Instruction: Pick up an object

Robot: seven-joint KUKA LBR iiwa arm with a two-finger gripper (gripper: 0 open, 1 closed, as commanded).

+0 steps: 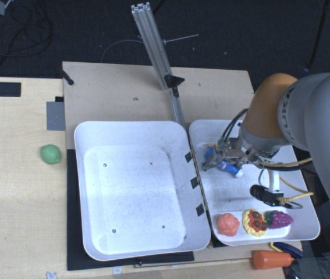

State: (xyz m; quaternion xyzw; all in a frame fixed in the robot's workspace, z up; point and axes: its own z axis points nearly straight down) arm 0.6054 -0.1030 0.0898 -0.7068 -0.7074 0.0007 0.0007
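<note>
The gripper (220, 158) hung low over the right bin (304, 228), above the toys (258, 221), seemingly seeking one

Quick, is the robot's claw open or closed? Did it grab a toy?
Gripper: low in the right bin; whether it is open, closed or holding a toy cannot be told.

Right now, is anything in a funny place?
Yes. A green ball lies on the bench left of both bins, and an orange object lies outside the right bin, by its near edge. The other toys sit inside that bin.
</note>
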